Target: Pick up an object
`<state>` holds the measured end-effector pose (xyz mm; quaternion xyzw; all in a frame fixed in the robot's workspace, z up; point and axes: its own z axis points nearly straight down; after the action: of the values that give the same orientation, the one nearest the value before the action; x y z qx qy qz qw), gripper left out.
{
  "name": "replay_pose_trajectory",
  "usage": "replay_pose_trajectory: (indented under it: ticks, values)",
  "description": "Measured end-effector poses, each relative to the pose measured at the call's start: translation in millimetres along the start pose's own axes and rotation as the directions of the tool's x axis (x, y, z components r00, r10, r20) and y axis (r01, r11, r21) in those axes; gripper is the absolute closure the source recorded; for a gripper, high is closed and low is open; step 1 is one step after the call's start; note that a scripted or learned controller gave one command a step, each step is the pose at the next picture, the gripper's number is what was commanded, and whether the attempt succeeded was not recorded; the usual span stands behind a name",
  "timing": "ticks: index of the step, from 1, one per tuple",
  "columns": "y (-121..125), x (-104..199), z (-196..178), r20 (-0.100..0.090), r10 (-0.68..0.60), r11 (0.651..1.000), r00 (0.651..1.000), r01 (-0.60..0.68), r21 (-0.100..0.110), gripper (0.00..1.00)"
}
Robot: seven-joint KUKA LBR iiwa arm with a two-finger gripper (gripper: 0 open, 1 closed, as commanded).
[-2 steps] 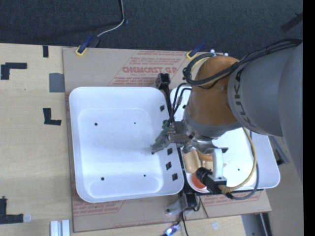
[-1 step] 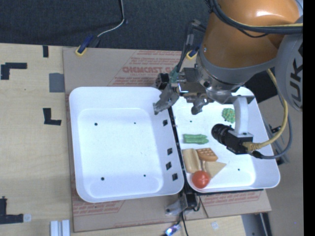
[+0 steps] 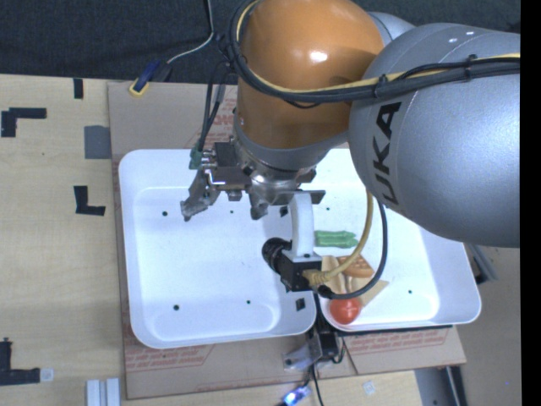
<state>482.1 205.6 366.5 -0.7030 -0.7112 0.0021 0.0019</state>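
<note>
My gripper (image 3: 222, 209) hangs over the upper middle of the left bin (image 3: 133, 252), below the arm's big orange band. Its two fingers stand apart, open, with nothing between them and only the white bin floor under them. The objects lie in the right bin (image 3: 452, 311), near its left wall: a green piece (image 3: 336, 239), tan and orange wedge-like pieces (image 3: 353, 272), and a red round object (image 3: 345, 310) at the front corner. A black and white fitting (image 3: 292, 256) on the arm hangs just left of them and hides part of that pile.
The grey arm covers most of the right bin and the back right of the bench. Both bins rest on brown cardboard (image 3: 169, 358). A cable with a blue and yellow plug (image 3: 144, 81) lies behind the left bin. Black tape marks (image 3: 84, 201) dot the bench at left.
</note>
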Motion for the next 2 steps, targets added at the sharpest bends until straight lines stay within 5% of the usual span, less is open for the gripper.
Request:
replay_pose_trajectory:
  ticks: [1, 2]
  values:
    - [-2, 7, 216, 0.008, 0.01, 1.0, 1.0, -0.01, 0.013, 0.0]
    - [2, 29, 212, 0.0, 0.009, 1.0, 1.0, -0.009, -0.001, 0.0]
